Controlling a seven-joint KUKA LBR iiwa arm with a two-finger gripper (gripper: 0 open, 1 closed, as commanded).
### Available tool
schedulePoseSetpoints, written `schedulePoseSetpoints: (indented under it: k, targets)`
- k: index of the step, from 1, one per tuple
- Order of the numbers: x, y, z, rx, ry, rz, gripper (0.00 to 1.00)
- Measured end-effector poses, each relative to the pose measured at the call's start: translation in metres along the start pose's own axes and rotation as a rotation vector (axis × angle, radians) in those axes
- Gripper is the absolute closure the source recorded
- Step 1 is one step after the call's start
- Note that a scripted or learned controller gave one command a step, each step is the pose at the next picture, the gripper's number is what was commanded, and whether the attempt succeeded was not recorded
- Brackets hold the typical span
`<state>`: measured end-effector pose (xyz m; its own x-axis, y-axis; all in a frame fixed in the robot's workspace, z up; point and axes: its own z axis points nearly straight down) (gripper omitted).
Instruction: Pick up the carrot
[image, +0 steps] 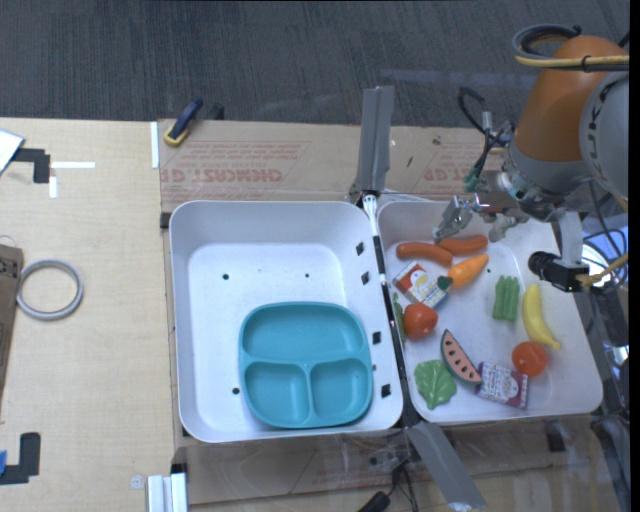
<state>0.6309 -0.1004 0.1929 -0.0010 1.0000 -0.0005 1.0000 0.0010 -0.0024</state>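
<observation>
On the bare wood at the far left of the table (90, 400) a roll of tape (45, 288) is seen, well apart from the work. The left bin (200, 235) carries a teal divided plate (305, 362) and nothing that bears on the task. Just past the divider, in the right bin (570, 395), the toy foods are crowded: a small carton (420, 285) with a tomato (419, 319) below it, a green leaf (434, 382) and a watermelon slice (460, 357) toward the near wall, and two sausages (424, 252) lying along the far side. The carrot (469, 268) is found in the upper middle of this bin, orange with a green tip, lying flat at a slant just beside the carton and just below the sausages. Further right lie green beans (507, 298), a banana (538, 317), a second tomato (529, 357) and a pink packet (503, 385). The hand (458, 213) is seen over the far wall of the right bin, above the sausages and near the carrot but apart from it; nothing is seen between its fingers, and whether it is released or clenched cannot be told. The task is therefore judged to be at the approach: the carrot has not been lifted, and descent, closure and lift are all left. The sausages, close alongside and alike in colour and form, are judged the likeliest thing to be caught by mistake, and the carton crowds the carrot's leafy end.
</observation>
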Motion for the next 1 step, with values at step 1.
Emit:
schedulePoseSetpoints:
  k: [1]
  targets:
    - [-0.0455,-0.0121,0.1011,-0.002,0.0,-0.055,0.0]
